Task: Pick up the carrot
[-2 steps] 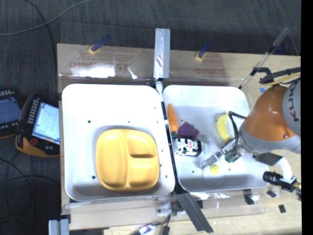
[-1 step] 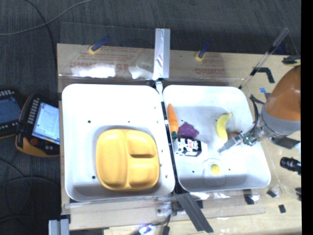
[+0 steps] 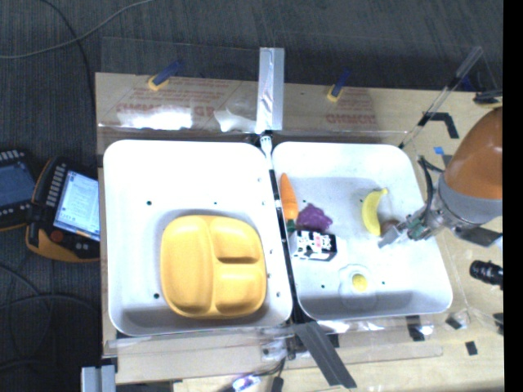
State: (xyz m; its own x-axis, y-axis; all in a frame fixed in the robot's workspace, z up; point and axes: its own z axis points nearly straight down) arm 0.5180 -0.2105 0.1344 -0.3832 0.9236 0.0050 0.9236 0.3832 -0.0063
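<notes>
The carrot (image 3: 288, 196) is orange with a green end and lies lengthwise against the left wall of the right bin (image 3: 409, 170). My gripper (image 3: 392, 235) hangs low over the right side of that bin, just below and right of a banana (image 3: 373, 211). A wide stretch of bin floor separates it from the carrot. Nothing shows in its grasp.
Purple grapes (image 3: 315, 217) and a black-and-white block (image 3: 315, 245) lie right beside the carrot. A small yellow piece (image 3: 358, 281) rests near the front of the right bin. The left bin (image 3: 131, 178) holds a yellow divided plate (image 3: 214, 264). A handheld pendant (image 3: 65, 211) lies off the bench at left.
</notes>
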